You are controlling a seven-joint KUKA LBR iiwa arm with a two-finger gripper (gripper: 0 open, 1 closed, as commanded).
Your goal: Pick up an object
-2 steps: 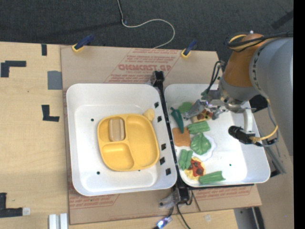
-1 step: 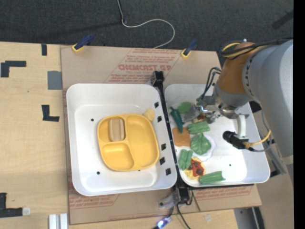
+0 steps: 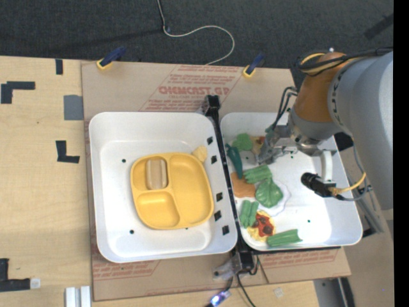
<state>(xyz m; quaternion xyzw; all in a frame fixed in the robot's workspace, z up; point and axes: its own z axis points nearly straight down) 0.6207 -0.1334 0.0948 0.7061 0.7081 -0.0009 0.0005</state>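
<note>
Wooden bench (image 3: 38,190) under a cardboard sheet (image 3: 185,88), dark carpet (image 3: 77,11) beyond with a thin white cable (image 3: 198,34) looping across it. Black tape marks (image 3: 64,151) on the wood, far left of the gripper. Two clips, yellow (image 3: 110,57) and blue (image 3: 254,62), at the cardboard's far edge.

Two white bins side by side on the cardboard. Left bin (image 3: 108,133), well left of the gripper: yellow divided tray (image 3: 172,192), a tan block (image 3: 156,173) lying in its upper-left compartment, a small pale yellow piece (image 3: 200,153) just off the tray's upper right corner.

Right bin (image 3: 332,229): arm (image 3: 351,101) reaching in from the right, orange band (image 3: 313,98) above the wrist, gripper (image 3: 267,151) lowered over the pile of toy food at the bin's left side. Fingers too dark and small against the clutter to tell open from closed, or whether anything sits between them.

Just left of the gripper, a green leafy piece (image 3: 243,141) and a teal stick (image 3: 236,162) along the bin wall. Directly below it, a green ridged piece (image 3: 258,173), possibly touching the fingertips, hard to say. Further below: an orange-tan slice (image 3: 241,186), a dark green lump (image 3: 270,194), a green pod (image 3: 248,212), a red and orange bit (image 3: 263,222), and a green bean-like piece (image 3: 283,237) nearest the bin's front edge. Right of the gripper, a black fitting (image 3: 314,183) with yellow cable on the arm.
</note>
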